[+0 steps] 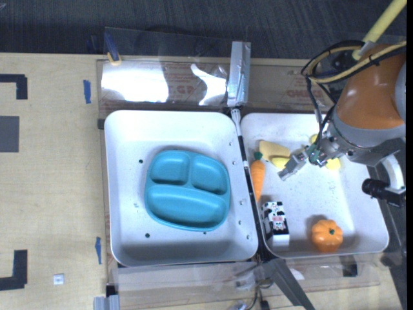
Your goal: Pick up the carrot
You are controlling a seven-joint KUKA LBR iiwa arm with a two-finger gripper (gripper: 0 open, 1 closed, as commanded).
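The carrot (257, 178), orange with a green top, lies along the left wall of the right bin (361, 237), its green end pointing toward the back. My gripper (292, 165) hangs over the middle of that bin, to the right of the carrot and apart from it. Its grey fingers point down-left, toward a yellow banana (273, 150) just behind the carrot. Nothing sits between the fingers.
A small orange pumpkin (326, 234) rests at the front of the right bin, and a black-and-white cow-print box (275, 221) lies front left. Another yellow piece (332, 164) peeks out behind the wrist. The left bin (122, 173) holds a blue divided plate (187, 188).
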